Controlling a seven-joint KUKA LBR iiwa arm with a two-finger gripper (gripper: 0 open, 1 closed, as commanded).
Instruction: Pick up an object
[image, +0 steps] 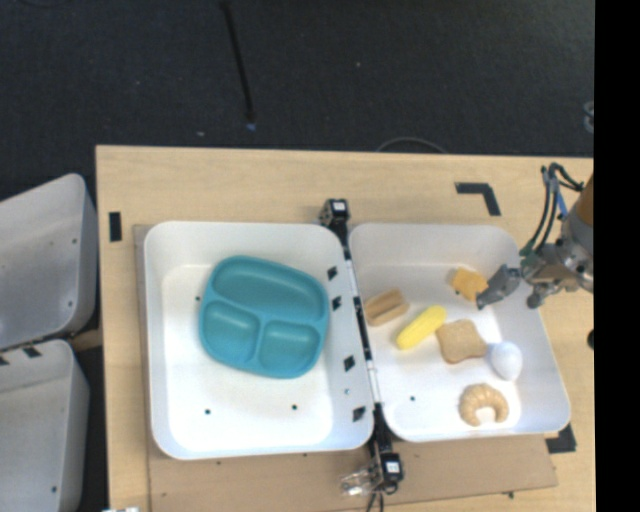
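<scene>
The hand (519, 283) hung over the right bin's (432, 430) far right edge, fingers spread wide, gripping nothing; the orange piece (466, 282) lay just beside its left finger (497, 286); a banana (420, 327), toast (459, 341), egg (504, 359) and croissant (484, 404) lay nearer; the left bin (180, 420) held a blue plate (264, 316).

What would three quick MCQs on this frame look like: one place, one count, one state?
1. Where does the teal plate lie?
A. left bin
B. right bin
C. bench

2. How many items lie in the right bin?
A. three
B. six
C. nine

3. What is the gripper doing?
A. carrying the croissant
B. holding nothing
C. lifting the plate

Key: A, the plate fills the left bin; B, six food pieces show; B, nothing sits between its open fingers, which stand beside the orange piece.
</scene>
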